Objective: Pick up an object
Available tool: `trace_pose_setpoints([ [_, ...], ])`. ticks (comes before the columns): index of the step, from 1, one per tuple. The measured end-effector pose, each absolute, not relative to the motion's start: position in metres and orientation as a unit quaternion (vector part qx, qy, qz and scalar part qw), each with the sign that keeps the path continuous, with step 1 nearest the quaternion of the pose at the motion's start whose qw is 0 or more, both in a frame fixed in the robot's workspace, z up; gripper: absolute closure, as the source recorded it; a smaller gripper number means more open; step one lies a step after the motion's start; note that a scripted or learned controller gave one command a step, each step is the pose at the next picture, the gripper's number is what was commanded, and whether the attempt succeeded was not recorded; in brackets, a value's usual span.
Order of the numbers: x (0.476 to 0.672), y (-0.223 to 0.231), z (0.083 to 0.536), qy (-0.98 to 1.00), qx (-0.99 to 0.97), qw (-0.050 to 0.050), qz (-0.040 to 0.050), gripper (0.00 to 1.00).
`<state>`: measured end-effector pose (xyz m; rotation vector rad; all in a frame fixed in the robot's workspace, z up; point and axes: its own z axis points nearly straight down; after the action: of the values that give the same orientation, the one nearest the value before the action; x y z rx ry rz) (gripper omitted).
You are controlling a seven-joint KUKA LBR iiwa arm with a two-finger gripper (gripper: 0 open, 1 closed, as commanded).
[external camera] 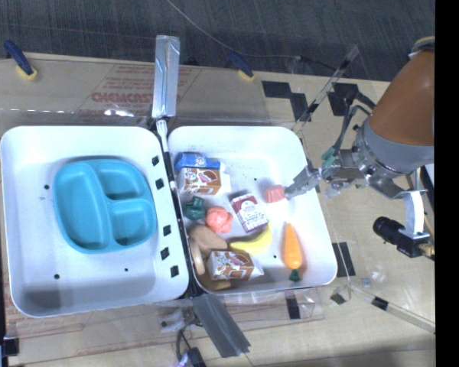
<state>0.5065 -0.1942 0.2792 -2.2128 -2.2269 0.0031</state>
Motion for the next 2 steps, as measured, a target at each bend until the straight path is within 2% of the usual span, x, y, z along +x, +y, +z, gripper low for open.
trace_pose_setpoints([
  [1, 0.479, -0.201, 0.141, -0.724, -0.69, 0.005, 0.0028, 0.0],
  [2, 0.484, -0.207, 0.101, -0.752, -0.659, -0.004, -0.0064, 0.0],
])
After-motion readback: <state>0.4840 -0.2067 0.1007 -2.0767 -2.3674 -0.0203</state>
